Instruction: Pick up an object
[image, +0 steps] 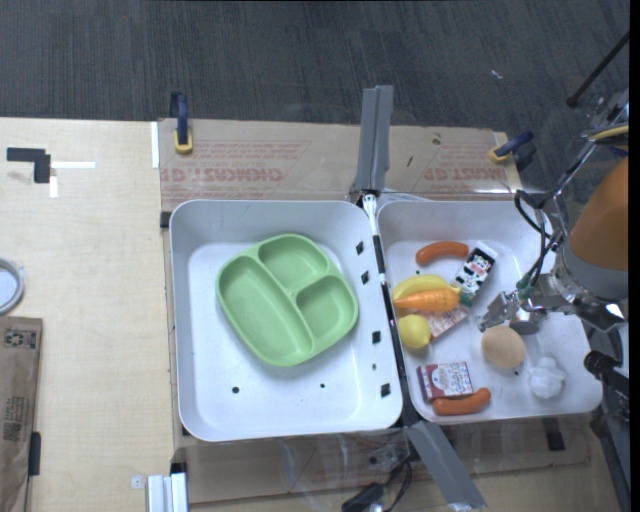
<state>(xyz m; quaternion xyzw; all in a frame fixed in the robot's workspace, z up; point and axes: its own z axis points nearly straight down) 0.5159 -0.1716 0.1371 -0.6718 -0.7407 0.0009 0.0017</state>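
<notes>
Your gripper (505, 312) hangs in the right bin (560, 400) just above the tan ball (502, 349); jaw state can't be told; green plate (287, 297) in left bin (200, 400).

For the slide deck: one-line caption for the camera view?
Gripper hovers over cluttered right bin near tan ball; green plate in left bin.

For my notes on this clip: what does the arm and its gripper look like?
At the right edge, the arm shows a rounded orange band above a grey wrist section. Thin black cables loop beside it and run down toward the wrist. The gripper is a small metallic silver-grey assembly with dark parts, hanging over the right white bin. I see no readable markings.
</notes>
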